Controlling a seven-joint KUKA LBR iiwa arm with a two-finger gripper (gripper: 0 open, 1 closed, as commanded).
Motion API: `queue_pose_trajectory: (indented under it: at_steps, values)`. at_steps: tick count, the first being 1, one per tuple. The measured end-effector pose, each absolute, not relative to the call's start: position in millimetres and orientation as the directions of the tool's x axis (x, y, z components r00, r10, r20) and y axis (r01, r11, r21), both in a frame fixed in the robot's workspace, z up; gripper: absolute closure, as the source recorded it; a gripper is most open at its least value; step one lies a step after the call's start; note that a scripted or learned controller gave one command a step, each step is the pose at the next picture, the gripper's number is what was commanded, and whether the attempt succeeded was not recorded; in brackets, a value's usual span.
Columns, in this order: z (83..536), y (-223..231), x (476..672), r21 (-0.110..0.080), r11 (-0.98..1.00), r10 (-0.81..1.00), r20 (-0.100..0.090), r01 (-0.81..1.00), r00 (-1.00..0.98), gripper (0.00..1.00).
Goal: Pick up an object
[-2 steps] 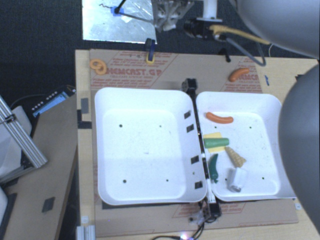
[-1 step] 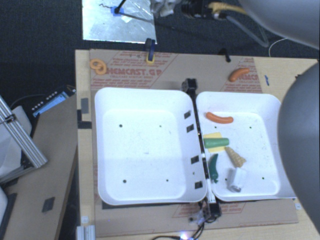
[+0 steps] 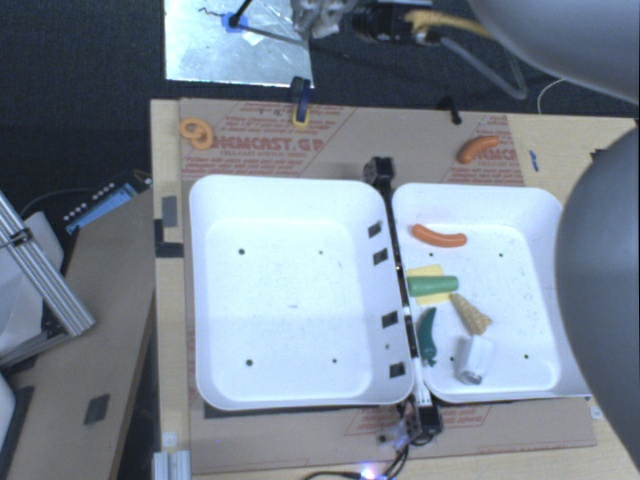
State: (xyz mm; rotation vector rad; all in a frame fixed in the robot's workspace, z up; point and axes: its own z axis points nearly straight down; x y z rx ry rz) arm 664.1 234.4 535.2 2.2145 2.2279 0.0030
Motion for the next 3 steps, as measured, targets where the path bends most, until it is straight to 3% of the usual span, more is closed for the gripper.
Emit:
queue_pose_trajectory:
  at_steps: [1,2,3]
  values:
    - [535.7,101.8,669.1,0.003,-0.011,1.0,-0.004,1.0,0.011,1.0]
    - [535.2,18.6,668.4,0.002,-0.007,1.0,-0.002,1.0,0.007,1.0]
    - [535.3,54.4,668.3,0.003,0.005,1.0,0.001,1.0,-0.005,1.0]
